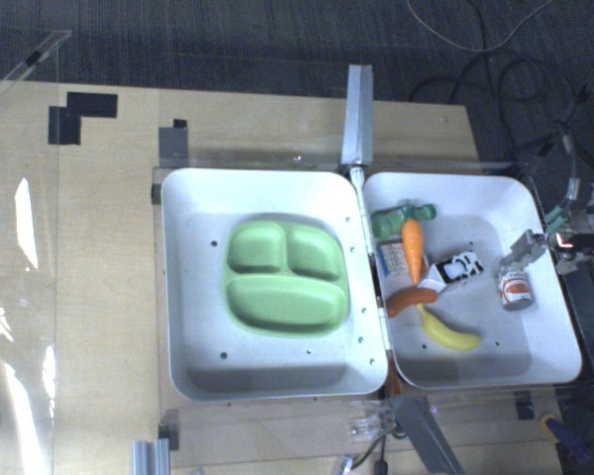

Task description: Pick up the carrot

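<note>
The orange carrot (413, 248) lies in the right bin (535, 364), near its left wall, with its green top pointing toward the back. My gripper (528, 247) hangs low at the bin's right side, just above a small can (516, 290). It is well to the right of the carrot and does not touch it. Nothing shows in its grasp.
Around the carrot lie a green packet (392, 222), a red sausage (409, 299), a yellow banana (448, 333) and a black-and-white object (460, 265). The left bin (188, 354) holds a green divided plate (285, 275). The arm (584, 228) enters over the right bin's right wall.
</note>
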You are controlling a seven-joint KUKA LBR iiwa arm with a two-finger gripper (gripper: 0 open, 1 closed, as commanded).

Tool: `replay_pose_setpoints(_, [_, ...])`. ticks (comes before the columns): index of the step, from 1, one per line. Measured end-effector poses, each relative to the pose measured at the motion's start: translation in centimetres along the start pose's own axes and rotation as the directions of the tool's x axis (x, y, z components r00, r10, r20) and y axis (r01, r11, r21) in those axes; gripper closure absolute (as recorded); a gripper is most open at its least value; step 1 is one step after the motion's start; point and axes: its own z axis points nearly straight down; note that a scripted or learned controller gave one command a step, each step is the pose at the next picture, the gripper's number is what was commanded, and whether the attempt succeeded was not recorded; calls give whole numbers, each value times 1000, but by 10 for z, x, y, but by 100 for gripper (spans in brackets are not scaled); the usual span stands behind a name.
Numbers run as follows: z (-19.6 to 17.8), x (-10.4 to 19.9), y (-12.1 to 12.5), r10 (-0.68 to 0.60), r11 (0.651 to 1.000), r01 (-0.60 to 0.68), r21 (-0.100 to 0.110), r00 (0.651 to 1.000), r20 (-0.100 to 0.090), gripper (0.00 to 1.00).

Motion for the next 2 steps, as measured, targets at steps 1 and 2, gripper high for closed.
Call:
replay_pose_setpoints(1, [22,45,45,-217,976,217,-1,976,0,0])
replay_pose_setpoints(2, [86,123,100,-175,984,175,1,984,-1,0])
